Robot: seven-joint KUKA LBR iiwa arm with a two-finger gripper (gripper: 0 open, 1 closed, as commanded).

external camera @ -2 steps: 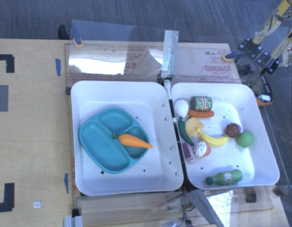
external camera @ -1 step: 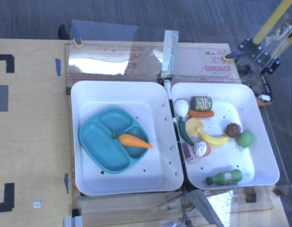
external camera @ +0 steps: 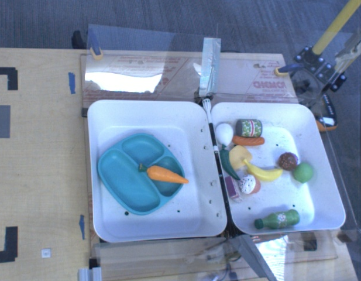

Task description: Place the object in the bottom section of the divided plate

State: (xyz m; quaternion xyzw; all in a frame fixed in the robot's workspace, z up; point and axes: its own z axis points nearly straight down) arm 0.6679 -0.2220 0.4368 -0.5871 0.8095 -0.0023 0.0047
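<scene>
The arm [external camera: 344,16] shows at the top right corner of the view as a yellow bar slanting down to dark hardware, outside the bins and past the right bin's far right corner; the gripper [external camera: 320,69] hangs there over the bench edge, and whether it is open or closed cannot be told, nor does anything show in its grasp. The carrot [external camera: 166,174] lies on the teal divided plate [external camera: 124,183] in the left bin [external camera: 110,116], across the plate's right side with its green end near the centre ridge. The right bin [external camera: 309,209] holds an egg [external camera: 224,133], a can [external camera: 249,127] with an unreadable label, a banana [external camera: 263,171], a green ball [external camera: 303,172] and a green bottle [external camera: 278,219]. Red mirrored lettering on the clear sheet [external camera: 268,84] behind the bins is too blurred to read. The bench [external camera: 34,174] is pale wood with black and blue tape marks; grey carpet [external camera: 168,4] lies beyond.
</scene>
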